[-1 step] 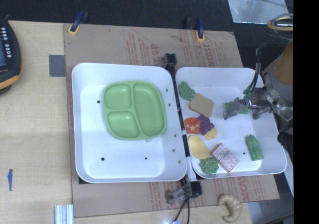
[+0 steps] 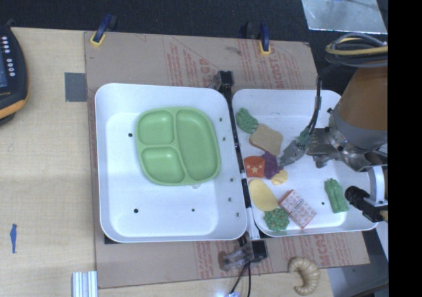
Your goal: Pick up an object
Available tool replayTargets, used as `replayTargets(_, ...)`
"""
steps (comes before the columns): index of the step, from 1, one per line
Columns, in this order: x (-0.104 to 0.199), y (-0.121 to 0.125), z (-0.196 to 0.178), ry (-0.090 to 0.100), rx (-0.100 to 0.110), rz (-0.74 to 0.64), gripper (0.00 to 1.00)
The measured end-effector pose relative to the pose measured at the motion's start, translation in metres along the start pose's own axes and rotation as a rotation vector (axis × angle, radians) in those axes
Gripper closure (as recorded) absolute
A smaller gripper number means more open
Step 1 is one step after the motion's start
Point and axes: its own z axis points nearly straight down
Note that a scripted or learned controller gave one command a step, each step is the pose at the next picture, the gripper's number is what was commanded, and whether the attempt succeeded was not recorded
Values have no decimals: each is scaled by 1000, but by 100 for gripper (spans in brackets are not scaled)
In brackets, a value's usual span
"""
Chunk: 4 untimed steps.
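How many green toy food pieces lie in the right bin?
3. One green piece lies near the bin's top left corner, one at the bottom edge beside the red-and-white packet, one at the right side. The arm may hide others.

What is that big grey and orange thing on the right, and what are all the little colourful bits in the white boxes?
That is a robot arm, grey with an orange band. The picture comes from one camera fixed above the bench, looking down at a slant.

At the arm's end is a two-finger gripper, its hand. It hangs low over the right shallow white bin, close to a purple toy piece. I cannot tell if it holds anything.

That bin has toy food: a tan bread slice, a red piece with a star, a yellow piece, green pieces and a small red-and-white packet.

The left shallow white bin holds a light green plastic plate with three sections. A tan curled croissant toy lies outside the bins.
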Motion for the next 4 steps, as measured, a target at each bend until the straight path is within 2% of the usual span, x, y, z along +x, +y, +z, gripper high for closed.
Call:
replayTargets(1,-21,29,96,-4,-7,8,0)
replayTargets(2,-19,31,79,-1,-12,3,100)
replayTargets(3,17,-9,-6,0,-8,3,100)
replayTargets(4,16,-8,-2,-1,-4,5,0)
